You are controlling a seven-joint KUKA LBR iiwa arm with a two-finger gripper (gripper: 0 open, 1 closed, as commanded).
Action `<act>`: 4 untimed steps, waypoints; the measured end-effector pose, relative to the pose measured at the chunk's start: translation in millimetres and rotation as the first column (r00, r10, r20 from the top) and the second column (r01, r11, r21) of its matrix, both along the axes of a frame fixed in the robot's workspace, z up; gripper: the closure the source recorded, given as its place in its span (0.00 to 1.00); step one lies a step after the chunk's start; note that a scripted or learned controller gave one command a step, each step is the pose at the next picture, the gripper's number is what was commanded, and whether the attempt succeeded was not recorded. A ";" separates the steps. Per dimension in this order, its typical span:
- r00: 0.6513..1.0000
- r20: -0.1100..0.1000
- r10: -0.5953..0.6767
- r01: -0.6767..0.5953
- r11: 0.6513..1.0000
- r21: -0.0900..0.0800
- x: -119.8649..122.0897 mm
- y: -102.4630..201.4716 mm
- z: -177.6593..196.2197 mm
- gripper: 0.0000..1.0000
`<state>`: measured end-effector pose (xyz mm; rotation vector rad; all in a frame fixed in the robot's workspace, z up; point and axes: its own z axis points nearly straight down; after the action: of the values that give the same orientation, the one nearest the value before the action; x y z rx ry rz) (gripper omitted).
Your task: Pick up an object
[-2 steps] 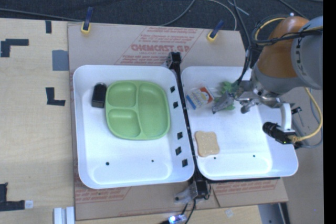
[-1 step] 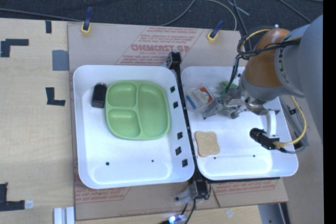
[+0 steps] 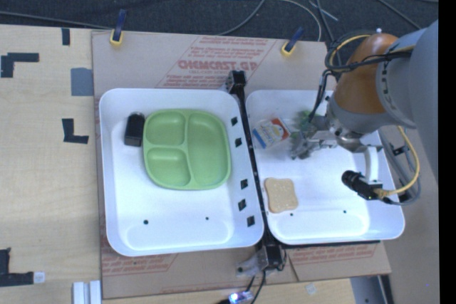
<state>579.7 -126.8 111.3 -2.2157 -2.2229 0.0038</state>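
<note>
A packet (image 3: 271, 131) and a toast slice (image 3: 281, 194) are seen in the right bin (image 3: 356, 221), the packet just left of the gripper (image 3: 303, 146) and the toast below-left of it. The left bin (image 3: 125, 221) holds a green tray (image 3: 187, 149) and a black block (image 3: 134, 129), well apart from the gripper.

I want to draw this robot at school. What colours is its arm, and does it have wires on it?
The arm is chunky, rounded and grey, with a shiny orange band above the wrist. Yellow and black cables loop around that wrist. The gripper at the tip is small, dark grey metal. A black plug with a yellow wire hangs beside it.
</note>
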 end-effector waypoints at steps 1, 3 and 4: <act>1.000 0.006 -0.002 0.002 1.000 -0.001 2.3 -3.4 61.3 1.00; 1.000 0.006 -0.002 0.002 1.000 -0.001 -10.6 -4.1 176.8 1.00; 1.000 0.003 0.000 0.000 1.000 -0.001 -4.0 41.3 159.0 1.00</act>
<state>575.6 -85.6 270.3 -2.2179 -2.2247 0.0020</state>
